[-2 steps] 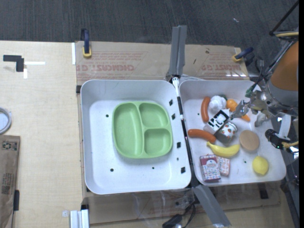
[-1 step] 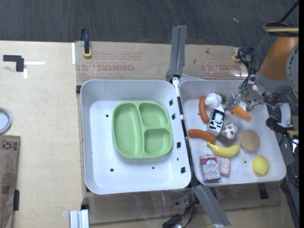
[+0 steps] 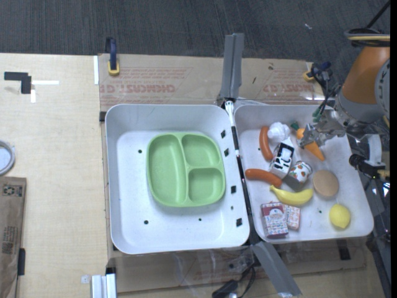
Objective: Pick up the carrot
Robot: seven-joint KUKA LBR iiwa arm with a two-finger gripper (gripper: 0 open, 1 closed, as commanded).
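Carrot (image 3: 314, 150) directly under the end effector (image 3: 316, 135), touching.

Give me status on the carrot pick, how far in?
Done: the arm has reached into the right bin, and the gripper sits right at the carrot near the bin's far right corner. In hand: the grasp itself; I can't tell whether the carrot is gripped. Left: confirm the grip and lift; the carrot looks level with the bin floor, beside the sausages and banana.
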